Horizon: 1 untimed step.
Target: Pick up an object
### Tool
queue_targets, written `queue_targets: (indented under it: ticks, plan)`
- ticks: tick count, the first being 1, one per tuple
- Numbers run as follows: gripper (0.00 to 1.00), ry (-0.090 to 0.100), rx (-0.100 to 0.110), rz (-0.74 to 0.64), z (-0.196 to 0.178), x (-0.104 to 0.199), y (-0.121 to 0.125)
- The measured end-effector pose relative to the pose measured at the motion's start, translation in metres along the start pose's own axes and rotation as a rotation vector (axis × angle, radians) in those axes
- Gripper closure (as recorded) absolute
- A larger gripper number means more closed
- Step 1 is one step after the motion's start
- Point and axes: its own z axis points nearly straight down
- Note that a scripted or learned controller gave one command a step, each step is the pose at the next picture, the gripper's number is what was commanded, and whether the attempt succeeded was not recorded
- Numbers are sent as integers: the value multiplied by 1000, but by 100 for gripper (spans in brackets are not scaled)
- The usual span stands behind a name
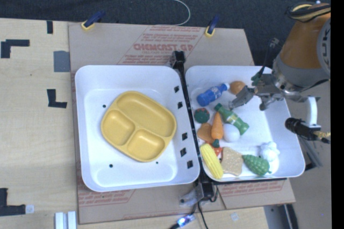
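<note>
Gripper (248, 94) hangs over right white bin (285, 131), finger state unclear. Nearest: blue plastic bottle (212, 94), lying tilted near bin's left wall, beside orange round toy (237, 86). Bare floor along right side. Yellow divided tray (138, 125) in left bin (88, 115).

tray (138, 126): yellow | bins (86, 131): white | bottle (212, 94): blue | carrot (217, 126): orange | corn (210, 160): yellow | arm band (303, 42): orange | cardboard (156, 45): brown, red lettering
</note>
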Motion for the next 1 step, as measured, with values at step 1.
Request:
queue_targets:
  ticks: [1]
  plan:
    - [0,-2,-14,-4,-8,0,3]
